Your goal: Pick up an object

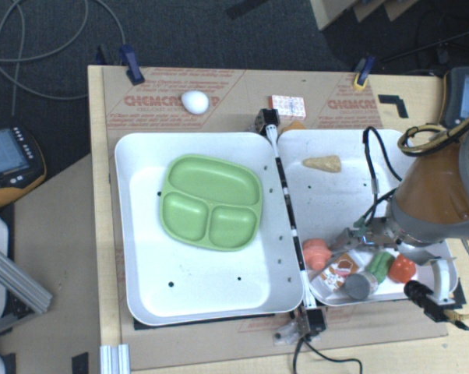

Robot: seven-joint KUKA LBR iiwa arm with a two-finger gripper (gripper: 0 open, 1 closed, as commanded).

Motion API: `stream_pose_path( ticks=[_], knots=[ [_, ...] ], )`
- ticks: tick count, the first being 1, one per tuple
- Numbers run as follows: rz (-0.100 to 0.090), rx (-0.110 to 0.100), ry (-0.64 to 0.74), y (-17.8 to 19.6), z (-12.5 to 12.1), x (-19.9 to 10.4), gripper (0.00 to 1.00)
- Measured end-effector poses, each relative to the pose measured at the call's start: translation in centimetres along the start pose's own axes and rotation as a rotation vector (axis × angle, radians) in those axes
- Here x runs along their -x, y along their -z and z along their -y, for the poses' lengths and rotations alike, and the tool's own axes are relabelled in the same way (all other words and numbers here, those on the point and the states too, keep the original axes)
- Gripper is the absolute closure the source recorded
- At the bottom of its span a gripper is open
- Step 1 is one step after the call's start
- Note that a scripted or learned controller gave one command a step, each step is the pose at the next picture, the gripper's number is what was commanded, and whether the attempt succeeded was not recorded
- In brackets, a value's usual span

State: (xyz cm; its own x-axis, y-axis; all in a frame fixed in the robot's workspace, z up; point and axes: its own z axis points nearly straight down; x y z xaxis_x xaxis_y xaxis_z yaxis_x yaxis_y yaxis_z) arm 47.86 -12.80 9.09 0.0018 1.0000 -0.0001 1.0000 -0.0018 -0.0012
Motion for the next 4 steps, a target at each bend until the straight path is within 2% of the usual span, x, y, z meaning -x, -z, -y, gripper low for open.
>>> stream_pose_path(
  ticks=[1, 2, 3, 4],
  knots=[
    [0.002, 0.004, 0.001, 5.4, -7.5, 7.2, 0.0],
    [0.001, 0.002, 0.003, -0.6, -10.8, 7.6, 0.0],
    [0.001, 0.004, 0.003, 10.0, -10.8, 3.9, 0.0],
    [-0.001, 0.0, 0.003, 3.4, -12.9, 2.9, 0.0]
  ],
)
